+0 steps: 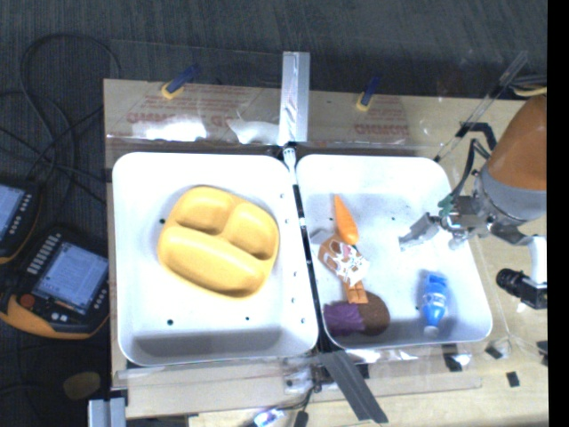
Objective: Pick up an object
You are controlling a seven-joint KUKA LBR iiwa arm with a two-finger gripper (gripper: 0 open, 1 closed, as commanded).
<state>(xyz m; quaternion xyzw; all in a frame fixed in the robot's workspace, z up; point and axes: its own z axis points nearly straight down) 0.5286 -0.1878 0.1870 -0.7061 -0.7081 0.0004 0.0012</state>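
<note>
In the right bin (391, 172) an orange carrot (345, 220) lies near the left wall. Just below it is a white and brown patterned toy (345, 261), and a purple and brown object (357, 315) sits by the front wall. A blue bottle (434, 301) lies at the front right. My gripper (436, 236) hangs over the right part of this bin, above the bottle and to the right of the carrot. It is open, with nothing between its fingers. A large yellow bread-shaped object (218, 239) sits in the left bin (142, 327).
The arm's orange band (526, 145) and grey wrist reach in over the right bin's right wall. A metal divider post (294, 96) stands behind the bins. Handheld controllers and cables (53, 278) lie on the floor at the left.
</note>
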